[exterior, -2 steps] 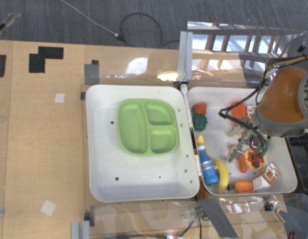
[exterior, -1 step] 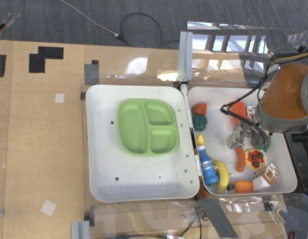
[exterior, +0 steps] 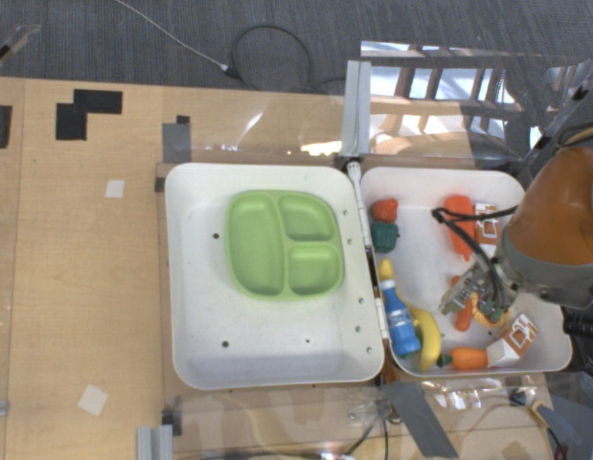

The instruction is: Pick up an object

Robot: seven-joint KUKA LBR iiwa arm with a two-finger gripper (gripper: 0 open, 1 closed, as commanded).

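1. Camera view from above: two shallow white bins are seen side by side, the left white bin (exterior: 195,286) bearing a light green plastic divided plate (exterior: 282,244), the right white bin (exterior: 421,195) scattered with small toys.
2. The grey arm with the orange band (exterior: 564,223) is seen reaching in from the right, and the two-finger gripper (exterior: 473,293) is lowered among the items in the right bin's lower middle.
3. Whether the gripper is apart, together or clamped on something cannot be told; the tip is blurred and mixed with small orange pieces (exterior: 468,314) just beside it.
4. Candidate objects are spread through the right bin: a blue plastic bottle with a yellow cap (exterior: 399,314) along the left wall, a yellow toy banana (exterior: 428,338) touching it, an orange toy carrot (exterior: 466,358) near the bottom wall, a red block (exterior: 384,209) above a dark green block (exterior: 384,236), and a long orange piece (exterior: 459,220) near the top.
5. A miss is judged likely here: the pieces under the gripper are small and crowded, so one may be nudged aside or two pinched together.
6. A black cable (exterior: 459,223) is looped near the wrist, and snagging on it is judged possible during a lift.
7. A small orange-and-white card (exterior: 519,332) lying near the gripper could be dragged along.
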